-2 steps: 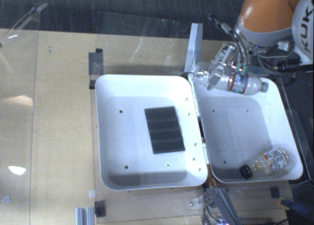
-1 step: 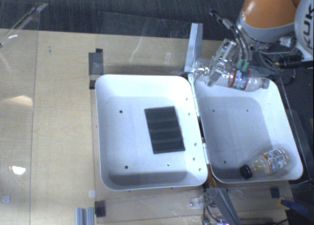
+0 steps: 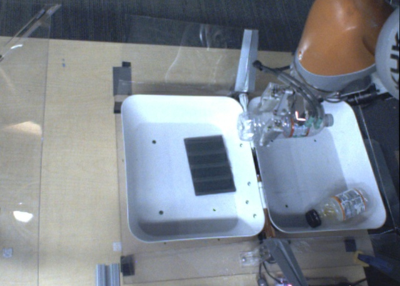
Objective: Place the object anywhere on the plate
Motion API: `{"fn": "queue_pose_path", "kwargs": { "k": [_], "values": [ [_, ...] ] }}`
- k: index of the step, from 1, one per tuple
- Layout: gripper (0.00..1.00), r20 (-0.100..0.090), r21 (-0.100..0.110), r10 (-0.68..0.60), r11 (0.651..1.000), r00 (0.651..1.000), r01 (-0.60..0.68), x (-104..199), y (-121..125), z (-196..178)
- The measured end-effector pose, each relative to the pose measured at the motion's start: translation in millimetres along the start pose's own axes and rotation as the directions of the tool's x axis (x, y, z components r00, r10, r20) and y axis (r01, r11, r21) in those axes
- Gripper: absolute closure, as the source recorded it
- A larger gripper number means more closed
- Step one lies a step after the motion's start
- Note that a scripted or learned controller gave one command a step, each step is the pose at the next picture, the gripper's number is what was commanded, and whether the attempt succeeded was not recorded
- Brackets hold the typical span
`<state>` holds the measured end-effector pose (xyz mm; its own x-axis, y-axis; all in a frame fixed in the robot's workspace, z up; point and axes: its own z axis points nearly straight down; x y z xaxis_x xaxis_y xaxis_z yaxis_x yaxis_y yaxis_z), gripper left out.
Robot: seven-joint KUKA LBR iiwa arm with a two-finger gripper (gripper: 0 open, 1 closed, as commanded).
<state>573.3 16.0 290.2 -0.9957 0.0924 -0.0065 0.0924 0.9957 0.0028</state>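
The gripper [image 3: 275, 119] hangs over the far left corner of the right bin [image 3: 312, 172], just by the seam where the two bins meet. It is a pale, see-through assembly with small red and blue spots at its wrist end, and its outline blurs into the white of the bins. Whether its fingers are spread or closed cannot be told from this view, and nothing can be made out between them.

Above and to the right of it rises the arm's orange band [image 3: 340, 25], a large rounded shell that covers the far right corner of the right bin. A grey collar sits under the orange, and dark cables run off to the right.

The object, a small clear plastic bottle [image 3: 337, 207] with a dark cap and a printed label, lies on its side in the near right part of the right bin, close to the near wall. Its cap points left. It is well apart from the gripper.

The left bin [image 3: 144, 153] holds the plate [image 3: 209, 165], a dark rectangular slab with ribs across it, lying flat near the bin's middle and turned slightly off the bin's edges. It lies to the near left of the gripper, across the seam between the bins.

Both bins rest on a pale wooden bench [image 3: 62, 153]. A grey metal post [image 3: 245, 60] stands at the far end of the seam, and a clear sheet [image 3: 25, 35] with glints covers the bench's left part.
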Motion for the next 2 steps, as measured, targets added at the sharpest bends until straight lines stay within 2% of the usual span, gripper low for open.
{"fn": "queue_pose_path", "kwargs": {
  "k": [1, 2],
  "values": [
    [1.00, 0.002, -0.001, -0.385, 0.923, 0.923, 0.385, 24.3, 35.6, 34.0],
    [0.00, 0.002, -0.001, -0.385, 0.923, 0.923, 0.385, 24.2, 35.4, 33.9]
  ]
}}
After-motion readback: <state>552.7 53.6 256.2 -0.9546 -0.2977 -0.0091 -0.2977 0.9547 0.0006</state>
